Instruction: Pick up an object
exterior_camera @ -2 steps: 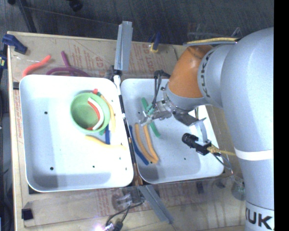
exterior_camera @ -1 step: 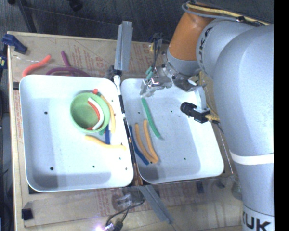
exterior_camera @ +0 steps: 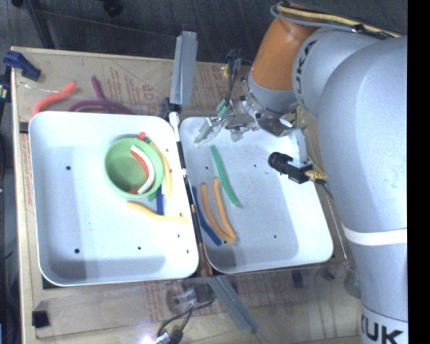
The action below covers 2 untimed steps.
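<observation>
Two shallow white bins sit side by side on a wooden worktop (exterior_camera: 93, 70). The left bin (exterior_camera: 72, 235) holds a green bowl (exterior_camera: 122, 169) with a red strip (exterior_camera: 139, 156) and a white curved strip (exterior_camera: 152, 181) lying in it, a green strip (exterior_camera: 155, 149) arched over its rim, and yellow strips (exterior_camera: 154, 212) just beside and below the bowl. A blue piece (exterior_camera: 160, 203) peeks out under the bowl, largely hidden.

The right bin (exterior_camera: 287, 228) holds a long green strip (exterior_camera: 225, 177) lying at a slant near its middle, two orange strips (exterior_camera: 221, 213) side by side lower down, and a blue strip (exterior_camera: 206, 228) close against the left wall.

The grey arm (exterior_camera: 358, 120) with its orange band (exterior_camera: 279, 49) reaches in over the right bin's upper edge, covering that bin's right rim. Its pincer (exterior_camera: 209, 129) hangs above the upper left corner of the right bin, near the top end of the green strip. The metal fingers are small and blurred against the white, so whether they are parted or closed cannot be told, and nothing can be made out between them.

Beyond the left bin, an orange strip (exterior_camera: 55, 97) and a purple loop (exterior_camera: 104, 104) lie on the worktop, the loop partly cut off by the bin's rim.
</observation>
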Each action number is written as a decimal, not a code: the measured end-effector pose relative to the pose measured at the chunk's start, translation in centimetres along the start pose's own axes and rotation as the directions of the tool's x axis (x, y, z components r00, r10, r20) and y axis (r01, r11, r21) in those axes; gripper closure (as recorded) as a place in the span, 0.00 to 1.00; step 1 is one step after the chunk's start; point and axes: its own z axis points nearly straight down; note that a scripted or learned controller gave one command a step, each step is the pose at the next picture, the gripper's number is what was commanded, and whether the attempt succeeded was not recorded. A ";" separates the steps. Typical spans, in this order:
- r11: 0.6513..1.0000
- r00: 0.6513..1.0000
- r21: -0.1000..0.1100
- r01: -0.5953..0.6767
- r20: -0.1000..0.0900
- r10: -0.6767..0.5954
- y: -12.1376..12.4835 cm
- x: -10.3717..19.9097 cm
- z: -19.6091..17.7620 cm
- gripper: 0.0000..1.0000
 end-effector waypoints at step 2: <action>0.998 0.998 -0.003 -0.070 0.004 0.070 -0.8 -1.4 9.0 1.00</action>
